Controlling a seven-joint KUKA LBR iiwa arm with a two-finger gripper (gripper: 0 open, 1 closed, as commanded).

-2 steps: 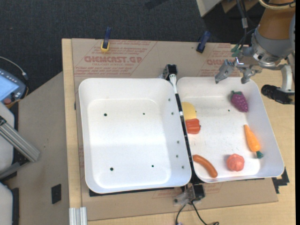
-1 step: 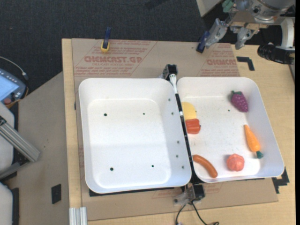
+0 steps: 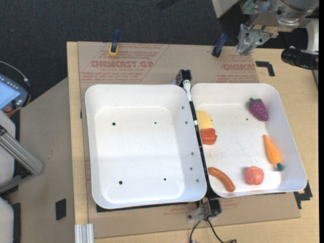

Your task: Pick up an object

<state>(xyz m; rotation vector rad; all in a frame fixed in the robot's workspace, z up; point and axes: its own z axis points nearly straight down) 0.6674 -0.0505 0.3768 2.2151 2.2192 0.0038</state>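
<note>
Six toys (image 3: 258, 109) – right bin (image 3: 238, 92); two bins.

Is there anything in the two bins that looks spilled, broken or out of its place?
Nothing stands out. The toy grapes, carrot, tomato, sausage, red pepper and yellow piece lie apart in the right bin, none broken. The gripper hangs beyond that bin.

arm (image 3: 291, 1): cut off by top edge | yellow item (image 3: 204, 119): partly behind bin divider (image 3: 193, 128)

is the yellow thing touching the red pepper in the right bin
Touching. The camera view shows the yellow piece butting directly against the top of the red pepper, with no white bin floor between them.
</note>
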